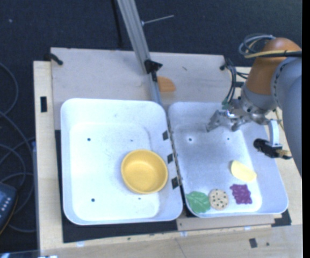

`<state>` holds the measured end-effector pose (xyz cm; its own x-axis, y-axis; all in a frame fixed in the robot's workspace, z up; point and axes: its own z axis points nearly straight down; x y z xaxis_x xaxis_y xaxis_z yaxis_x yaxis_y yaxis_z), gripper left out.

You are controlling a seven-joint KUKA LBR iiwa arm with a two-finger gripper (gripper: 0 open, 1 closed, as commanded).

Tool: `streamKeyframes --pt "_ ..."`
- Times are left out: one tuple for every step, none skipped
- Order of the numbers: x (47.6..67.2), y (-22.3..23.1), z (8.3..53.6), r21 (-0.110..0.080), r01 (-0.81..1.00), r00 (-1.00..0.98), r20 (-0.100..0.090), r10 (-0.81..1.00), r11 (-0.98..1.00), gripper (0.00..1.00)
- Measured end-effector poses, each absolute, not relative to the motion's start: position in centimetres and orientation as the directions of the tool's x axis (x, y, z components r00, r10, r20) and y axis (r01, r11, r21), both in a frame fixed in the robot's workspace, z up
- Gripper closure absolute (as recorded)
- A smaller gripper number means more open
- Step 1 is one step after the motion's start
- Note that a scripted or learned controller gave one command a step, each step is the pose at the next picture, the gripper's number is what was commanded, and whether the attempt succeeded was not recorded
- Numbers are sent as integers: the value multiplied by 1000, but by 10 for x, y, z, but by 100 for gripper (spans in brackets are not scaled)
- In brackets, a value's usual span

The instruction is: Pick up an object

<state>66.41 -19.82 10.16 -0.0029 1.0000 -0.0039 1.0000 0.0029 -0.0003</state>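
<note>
**Bench with two white bins, arm over the right bin**

Bench [106,74]: pale wood top, carrying two shallow white bins side by side, with a slanted metal post [136,31] rising from its far edge.

Left bin [85,122]: the larger-looking tray, rounded corners, holding one item.

Right bin [203,160]: touching the left bin along the middle seam, holding four small items, all gathered toward its near edge.

Arm [275,74]: grey with an orange band, reaching in from the right over the far right part of the right bin.

Yellow bowl [144,171]: round, upright, open side up, in the near right part of the left bin, close to the seam.

Gripper [227,120]: hanging over the far part of the right bin, well apart from all four small items; whether its fingers are apart or together cannot be told, and nothing is seen between them.

Yellow piece [243,171]: flattish, oval, near the right wall of the right bin, just beyond the purple item.

Green piece [198,200]: leafy shape at the near left corner of the right bin.

Purple piece [242,193]: knobbly cluster, just right of the cookie.

Cookie [218,198]: round, tan with dark specks, between the green and purple pieces.
</note>
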Motion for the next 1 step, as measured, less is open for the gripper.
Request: streamKeyframes --pt "665 -199 114 3 1000 -5 -7 1000 5 100"
